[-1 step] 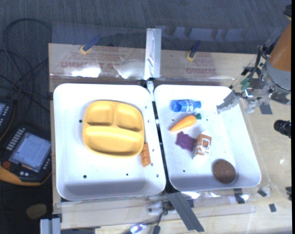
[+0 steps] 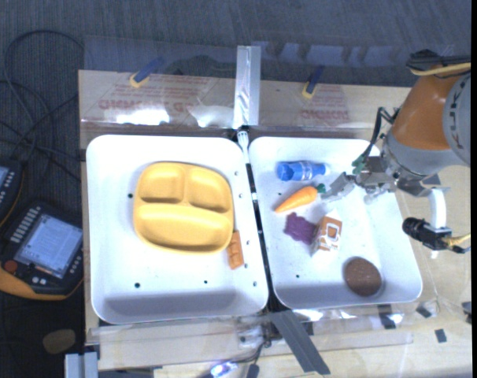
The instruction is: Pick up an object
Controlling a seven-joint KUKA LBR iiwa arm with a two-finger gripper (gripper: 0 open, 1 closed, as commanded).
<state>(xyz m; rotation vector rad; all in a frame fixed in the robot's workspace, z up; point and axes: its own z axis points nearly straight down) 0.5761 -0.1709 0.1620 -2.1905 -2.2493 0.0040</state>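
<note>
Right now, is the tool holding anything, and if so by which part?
Nothing is held. The tool hangs over the right bin, with nothing between its fingers, close to the carrot.

1. Beneath and around my bench lies a dark grey ribbed carpet floor (image 2: 223, 10).
2. Loose black cables (image 2: 26, 93) curl over that floor at the left.
3. A black-and-orange handheld control pendant with a lit screen (image 2: 38, 250) lies on the floor beside the bench's left edge.
4. The pale wooden bench top (image 2: 175, 93) carries a glossy clear plastic sheet (image 2: 144, 101) catching bright overhead light.
5. An upright silver metal strip (image 2: 247, 85) stands at the bench's middle.
</note>
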